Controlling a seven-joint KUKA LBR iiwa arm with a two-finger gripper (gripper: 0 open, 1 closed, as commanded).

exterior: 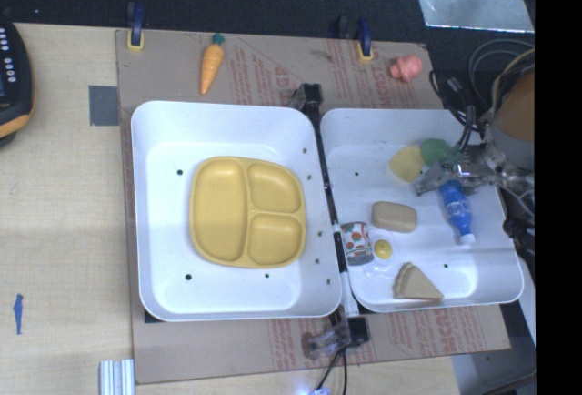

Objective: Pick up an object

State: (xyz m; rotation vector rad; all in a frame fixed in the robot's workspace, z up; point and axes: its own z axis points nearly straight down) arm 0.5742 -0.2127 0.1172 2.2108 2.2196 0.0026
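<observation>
My gripper (445, 176) reaches in from the right over the right bin (509, 288), low above its upper middle. Just below it lies a blue bottle (456, 210) with a white cap, pointing toward the bin's front. To the gripper's left sit a yellow lemon-like piece (406, 163) and a green item (436, 150), partly tucked under the gripper. Further left and lower lie a tan oval block (394, 217), a small printed can (356, 242), a little yellow ball (382, 249) and a tan wedge (416, 284). I see nothing held.
The left bin (155, 284) holds a yellow divided plate (247, 210). Outside the bins, a toy carrot (211, 65) and a pink object (406, 67) lie on the cardboard at the back. Cables hang by the arm (514, 111) at the right.
</observation>
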